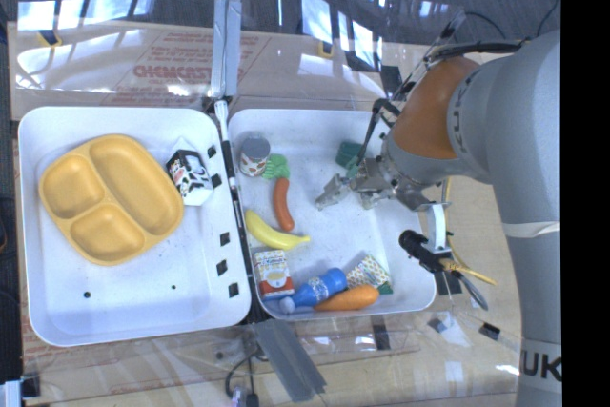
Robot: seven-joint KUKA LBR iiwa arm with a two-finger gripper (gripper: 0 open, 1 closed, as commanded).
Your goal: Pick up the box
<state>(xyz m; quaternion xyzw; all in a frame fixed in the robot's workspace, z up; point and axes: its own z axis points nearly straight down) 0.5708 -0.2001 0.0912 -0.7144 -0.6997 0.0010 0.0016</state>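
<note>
No part of the pick appeared complete: the box [273,273], a small red-and-white carton, lay flat near the lower left corner of the right bin [315,124], beside the banana [273,233] and the blue bottle [318,288]. The gripper [335,191] hung over the middle of that bin, well apart from the box. It held nothing visible; its opening could not be determined.

You have two white bins [38,300]; the left one carries a yellow sectioned tray [110,197] and a black-and-white patterned carton [191,174]. In the right one you see a yellow banana [274,232], an orange carrot [345,299], a blue bottle [319,287] and a red-and-white box [273,273].
</note>
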